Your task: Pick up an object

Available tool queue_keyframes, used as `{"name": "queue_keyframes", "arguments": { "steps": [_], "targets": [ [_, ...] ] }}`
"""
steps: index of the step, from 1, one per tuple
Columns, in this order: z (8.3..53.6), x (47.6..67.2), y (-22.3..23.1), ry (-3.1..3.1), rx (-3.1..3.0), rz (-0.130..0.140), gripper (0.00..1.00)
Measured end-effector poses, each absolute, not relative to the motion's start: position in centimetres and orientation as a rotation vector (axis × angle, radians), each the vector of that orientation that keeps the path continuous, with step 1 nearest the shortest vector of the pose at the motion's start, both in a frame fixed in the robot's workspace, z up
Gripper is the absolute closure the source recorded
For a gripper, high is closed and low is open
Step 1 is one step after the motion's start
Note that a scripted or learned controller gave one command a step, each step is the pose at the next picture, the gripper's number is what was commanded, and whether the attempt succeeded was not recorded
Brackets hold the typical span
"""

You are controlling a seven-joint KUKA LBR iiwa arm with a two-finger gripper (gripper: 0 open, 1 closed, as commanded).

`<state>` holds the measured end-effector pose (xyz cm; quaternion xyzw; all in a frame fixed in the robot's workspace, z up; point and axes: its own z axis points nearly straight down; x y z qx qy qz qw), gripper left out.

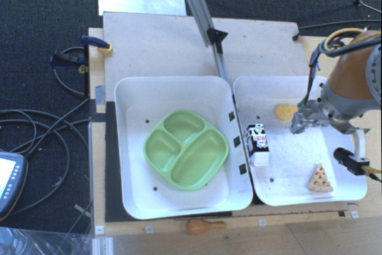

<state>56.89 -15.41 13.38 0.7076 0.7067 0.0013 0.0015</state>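
The right white bin holds three objects. A round yellow cookie-like piece lies near its middle back. A small black-and-white carton rests against the bin's left wall. A pizza slice toy lies at the front right. My gripper hangs just right of and slightly in front of the yellow piece, close above the bin floor. Nothing is visible between its fingers.
The left white bin holds a green divided plate. A wooden spoon-like piece lies on the bench in front of the bins. A slanted metal pole crosses the back. Cables and a clamp lie at the left.
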Motion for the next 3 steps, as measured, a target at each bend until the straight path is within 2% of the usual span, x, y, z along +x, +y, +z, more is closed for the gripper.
{"name": "queue_keyframes", "arguments": {
  "steps": [1, 2, 3],
  "targets": [
    [17.9, 56.9, -16.0, 2.216, 2.219, 0.005, 1.0],
    [24.3, 56.7, -15.8, 2.223, 2.208, 0.008, 1.0],
    [28.0, 56.9, -15.8, 2.225, 2.209, 0.005, 1.0]
  ]
}}
